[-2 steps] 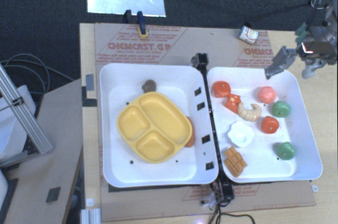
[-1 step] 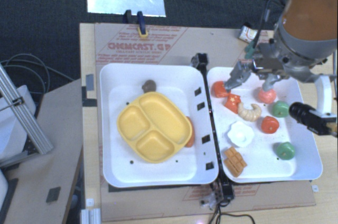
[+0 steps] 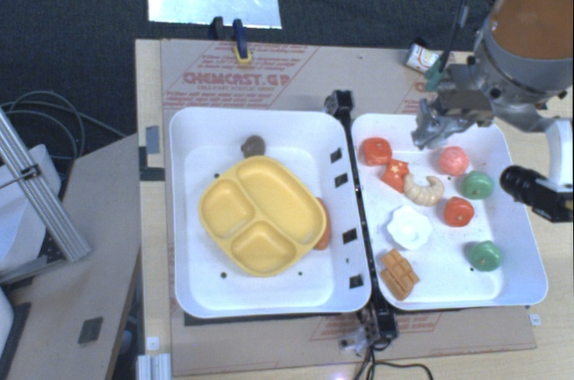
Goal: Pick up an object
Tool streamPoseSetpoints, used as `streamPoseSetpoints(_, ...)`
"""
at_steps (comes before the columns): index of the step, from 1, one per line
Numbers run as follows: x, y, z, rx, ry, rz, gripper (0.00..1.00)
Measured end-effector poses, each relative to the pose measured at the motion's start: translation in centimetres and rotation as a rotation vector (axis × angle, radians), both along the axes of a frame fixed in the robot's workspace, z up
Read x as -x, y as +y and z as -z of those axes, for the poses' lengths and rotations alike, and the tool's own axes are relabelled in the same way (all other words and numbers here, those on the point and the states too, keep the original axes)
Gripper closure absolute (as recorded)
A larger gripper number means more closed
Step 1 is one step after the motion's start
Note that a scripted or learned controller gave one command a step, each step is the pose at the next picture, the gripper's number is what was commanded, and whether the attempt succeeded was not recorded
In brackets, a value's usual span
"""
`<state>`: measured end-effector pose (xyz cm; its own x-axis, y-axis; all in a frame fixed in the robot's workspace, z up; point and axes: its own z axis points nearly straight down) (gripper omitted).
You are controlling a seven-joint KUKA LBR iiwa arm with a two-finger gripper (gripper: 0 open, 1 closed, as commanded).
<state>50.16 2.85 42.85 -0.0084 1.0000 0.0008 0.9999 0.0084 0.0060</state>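
The bench (image 3: 269, 69) fills the middle of the frame, a tan board with red lettering. On it sit two shallow white bins side by side: the left bin (image 3: 193, 280) and the right bin (image 3: 525, 271), meeting along a black divider at centre.

The arm (image 3: 538, 6) enters from the upper right, its orange band wide above the grey wrist. Below it the gripper (image 3: 430, 134) hangs over the upper part of the right bin, just left of the pink ball (image 3: 453, 160). Its tip is dark and blurred, so how far it is spread cannot be told; nothing is visibly held in it.

In the left bin a yellow divided plate (image 3: 260, 212) lies tilted, its long axis running from upper left to lower right. A small grey-brown lump (image 3: 253, 145) sits at its upper edge, and an orange piece (image 3: 321, 226) peeks out from under its right side.

The right bin holds the small items. A red tomato (image 3: 375, 151) lies at upper left, a red wedge (image 3: 395, 175) just below it, and a pale croissant (image 3: 424, 188) touching that wedge, its long axis roughly level across the frame with the ends curling upward. A green ball (image 3: 476, 185) and a red-orange ball (image 3: 458, 211) lie to the right, a white cup-shaped item (image 3: 409, 228) below centre, a brown waffle (image 3: 398, 272) at lower left pointing toward lower right, and another green ball (image 3: 485, 255) at lower right.
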Motion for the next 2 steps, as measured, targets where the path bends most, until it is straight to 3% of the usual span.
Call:
streamPoseSetpoints(1,1.56,-5.61,-11.34,0.002,-0.009,0.012,1.0)
streamPoseSetpoints(2,1.51,-5.26,-10.68,0.001,0.002,0.005,0.0)
